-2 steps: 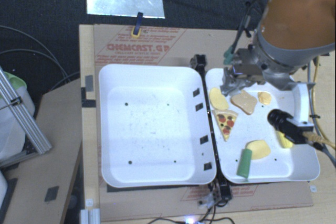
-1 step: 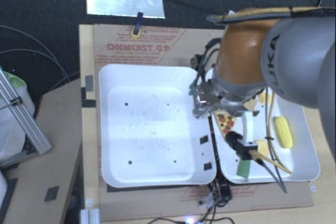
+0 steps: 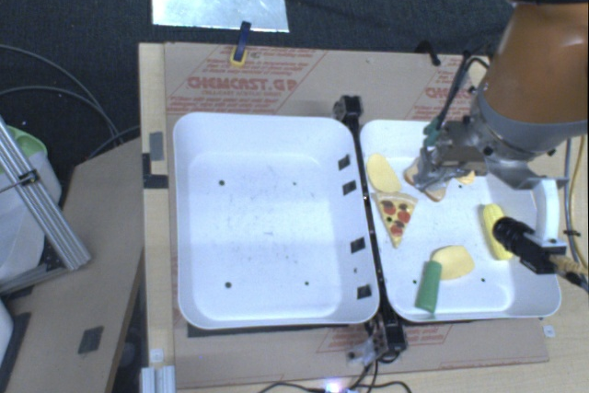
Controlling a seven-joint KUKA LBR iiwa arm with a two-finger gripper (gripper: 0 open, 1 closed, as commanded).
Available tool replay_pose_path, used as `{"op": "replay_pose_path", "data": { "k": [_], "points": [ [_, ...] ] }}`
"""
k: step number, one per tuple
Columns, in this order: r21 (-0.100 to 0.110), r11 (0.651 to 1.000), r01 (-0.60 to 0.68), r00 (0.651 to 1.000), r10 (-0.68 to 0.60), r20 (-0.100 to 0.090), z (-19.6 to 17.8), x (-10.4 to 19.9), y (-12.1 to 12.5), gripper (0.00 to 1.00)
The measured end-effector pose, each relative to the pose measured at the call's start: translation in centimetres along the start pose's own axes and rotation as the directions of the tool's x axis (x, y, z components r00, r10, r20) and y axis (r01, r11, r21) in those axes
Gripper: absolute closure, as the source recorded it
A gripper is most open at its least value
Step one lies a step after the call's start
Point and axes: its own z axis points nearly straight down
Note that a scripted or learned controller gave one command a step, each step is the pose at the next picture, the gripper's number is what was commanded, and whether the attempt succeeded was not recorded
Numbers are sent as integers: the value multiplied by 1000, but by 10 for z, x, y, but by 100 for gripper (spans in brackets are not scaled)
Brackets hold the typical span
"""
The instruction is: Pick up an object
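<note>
My gripper (image 3: 434, 174) is low in the right bin (image 3: 534, 294), near its back middle. A tan, flat object (image 3: 438, 191) pokes out from under the gripper's tip, and the gripper body hides most of it. Whether the object is touched or sits between the fingers cannot be made out. To the gripper's left lies a yellow wedge (image 3: 381, 172). A toy pizza slice (image 3: 397, 216) lies just in front of that.
A green cylinder (image 3: 428, 285) and a pale yellow piece (image 3: 454, 262) lie near the right bin's front wall. A yellow oblong piece (image 3: 493, 229) sits toward its right side. The left bin (image 3: 189, 198) stands beside it, across a black divider (image 3: 363, 198).
</note>
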Motion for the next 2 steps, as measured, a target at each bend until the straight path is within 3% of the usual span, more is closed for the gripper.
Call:
{"op": "replay_pose_path", "data": {
  "k": [1,2],
  "points": [
    [14,1000,13,1000,-13,-3,58,53,-7,100],
    [3,1000,5,1000,-5,-1,-24,15,-5,100]
  ]
}}
